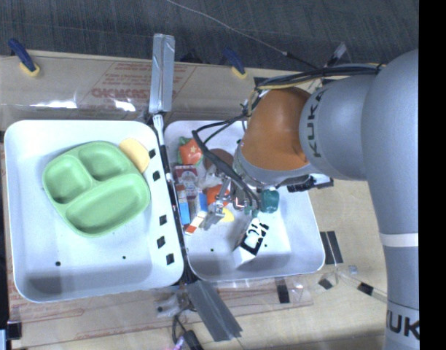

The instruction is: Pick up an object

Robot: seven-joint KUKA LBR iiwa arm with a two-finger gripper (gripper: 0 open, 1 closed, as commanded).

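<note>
The arm (354,122) is reaching into the right bin (303,250) (jaws' state untellable); it should be settling squarely over one piece in the clutter (197,188).

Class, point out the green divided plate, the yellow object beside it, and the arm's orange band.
Green divided plate (98,186), camera view, on its middle ridge.
Yellow object (135,152), camera view, on its top face.
Orange band (276,133), camera view, on its rounded side.

Fixed above the bench (55,79), looking down at a slant on both white bins (26,217), with the arm (354,130) entering from the right.
</note>
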